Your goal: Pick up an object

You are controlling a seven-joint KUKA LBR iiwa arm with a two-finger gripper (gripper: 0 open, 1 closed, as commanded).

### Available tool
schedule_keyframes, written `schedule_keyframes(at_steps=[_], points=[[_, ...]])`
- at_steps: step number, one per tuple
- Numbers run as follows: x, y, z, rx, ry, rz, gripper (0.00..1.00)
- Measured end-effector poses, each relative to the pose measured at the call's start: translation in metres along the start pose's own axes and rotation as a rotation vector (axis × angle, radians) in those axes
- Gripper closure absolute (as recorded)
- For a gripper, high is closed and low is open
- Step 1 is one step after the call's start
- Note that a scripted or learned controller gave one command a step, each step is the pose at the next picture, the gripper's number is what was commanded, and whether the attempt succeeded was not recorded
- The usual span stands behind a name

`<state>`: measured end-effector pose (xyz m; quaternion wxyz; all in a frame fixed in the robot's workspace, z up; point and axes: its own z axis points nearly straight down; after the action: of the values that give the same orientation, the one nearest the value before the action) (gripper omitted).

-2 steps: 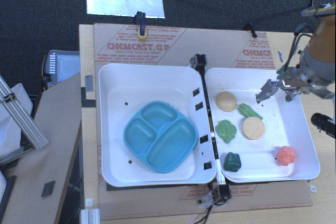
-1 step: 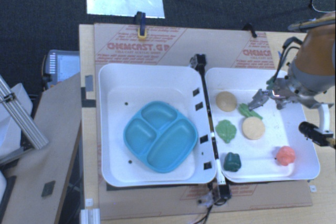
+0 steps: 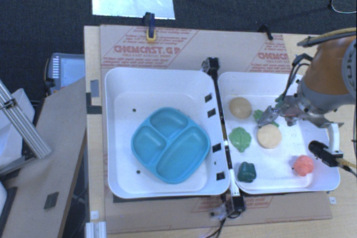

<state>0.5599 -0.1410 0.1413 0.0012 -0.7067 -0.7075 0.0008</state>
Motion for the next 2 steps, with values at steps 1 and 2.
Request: schedule_keyframes(at_steps=[1,2], points=[[0.001,0.000,0.052,0.001,0.001,0.000,0.00],[0.000,0.001,0.039,-0.005,-0.001,0.000,1.00]])
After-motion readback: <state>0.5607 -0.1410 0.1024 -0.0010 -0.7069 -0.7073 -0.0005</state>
